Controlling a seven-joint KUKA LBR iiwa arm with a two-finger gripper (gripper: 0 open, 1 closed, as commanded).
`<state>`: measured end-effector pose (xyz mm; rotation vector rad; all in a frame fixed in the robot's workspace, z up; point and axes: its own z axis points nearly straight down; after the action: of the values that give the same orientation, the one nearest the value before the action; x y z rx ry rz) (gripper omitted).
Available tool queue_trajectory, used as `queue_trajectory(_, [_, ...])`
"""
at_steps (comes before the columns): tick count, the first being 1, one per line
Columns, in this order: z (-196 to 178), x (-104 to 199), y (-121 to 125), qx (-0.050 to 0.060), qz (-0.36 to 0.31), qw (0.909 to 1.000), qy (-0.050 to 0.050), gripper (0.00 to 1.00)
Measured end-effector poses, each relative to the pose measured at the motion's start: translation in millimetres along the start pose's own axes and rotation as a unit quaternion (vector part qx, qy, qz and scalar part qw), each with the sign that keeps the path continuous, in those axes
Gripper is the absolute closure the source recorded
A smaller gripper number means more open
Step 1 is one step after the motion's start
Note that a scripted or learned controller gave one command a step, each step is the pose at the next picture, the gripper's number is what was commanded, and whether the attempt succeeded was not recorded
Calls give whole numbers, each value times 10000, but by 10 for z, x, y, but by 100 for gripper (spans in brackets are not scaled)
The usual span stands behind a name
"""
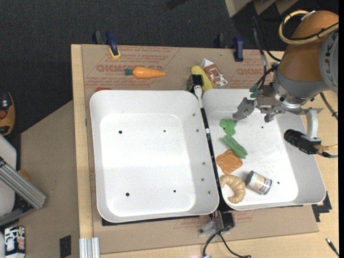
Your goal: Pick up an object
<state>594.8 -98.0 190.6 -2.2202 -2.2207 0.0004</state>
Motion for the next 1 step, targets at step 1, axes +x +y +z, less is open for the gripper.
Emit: queue_trajectory(1, [908,2,-145,52,8,10000,9,0])
